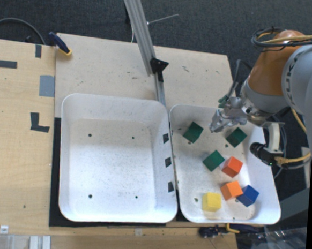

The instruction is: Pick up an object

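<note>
Three green blocks [193, 132], two orange blocks [232, 166], one yellow block [212, 201] and one blue block [249, 195]. Both bins [119, 107] white with dark speckles. Bench [15, 137] pale wood, arm [281, 66] grey and orange.

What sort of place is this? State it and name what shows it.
Most likely a robotics lab bench set up for grasping trials: a robot arm reaching over two white bins, coloured blocks in the right-hand one, and tape marks on the board.

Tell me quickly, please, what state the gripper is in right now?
Gripper: over the right bin, between two green blocks; open or closed cannot be told, and nothing is seen in its grasp.
</note>
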